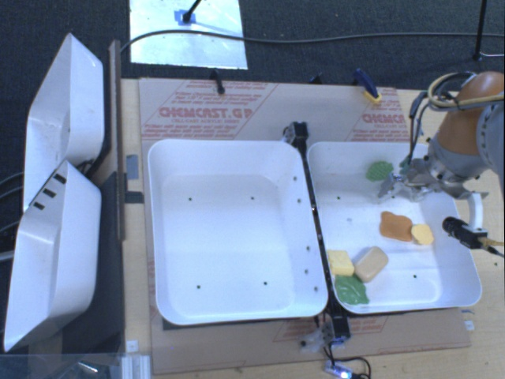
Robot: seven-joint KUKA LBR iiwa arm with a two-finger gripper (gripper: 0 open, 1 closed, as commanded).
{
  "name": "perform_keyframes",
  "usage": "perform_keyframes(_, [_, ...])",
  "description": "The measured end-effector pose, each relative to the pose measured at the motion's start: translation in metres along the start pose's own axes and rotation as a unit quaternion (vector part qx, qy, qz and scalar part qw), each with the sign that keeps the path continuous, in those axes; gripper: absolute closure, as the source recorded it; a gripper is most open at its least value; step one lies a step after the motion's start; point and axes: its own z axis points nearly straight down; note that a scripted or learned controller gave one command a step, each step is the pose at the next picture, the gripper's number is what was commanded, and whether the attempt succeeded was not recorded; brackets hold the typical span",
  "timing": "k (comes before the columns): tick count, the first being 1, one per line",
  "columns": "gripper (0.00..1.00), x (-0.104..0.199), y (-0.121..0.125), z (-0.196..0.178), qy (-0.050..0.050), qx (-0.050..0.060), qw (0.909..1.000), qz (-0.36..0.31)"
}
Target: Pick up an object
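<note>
Bench on dark carpet, lit evenly from above.

The floor (331,22) is dark, speckled carpet, crossed by a thin black cable (316,39). A shiny metal plate (185,22) lies on it at the top, just beyond the bench. The bench top (134,235) is pale wood, covered by a brown sheet (229,109) with red printed lettering. 2 spare white tubs (59,196) lean at the left edge, overlapping each other.

Bright even light, soft shadows, slightly blurry
</note>
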Motion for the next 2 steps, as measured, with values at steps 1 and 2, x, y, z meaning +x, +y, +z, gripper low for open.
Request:
perform_keyframes(1, [0.00,0.010,-0.018,-0.001,0.000,0.000,1.0000,0.001])
perform_keyframes(2, [0.00,0.028,-0.059,-0.001,0.000,0.000,1.0000,0.001])
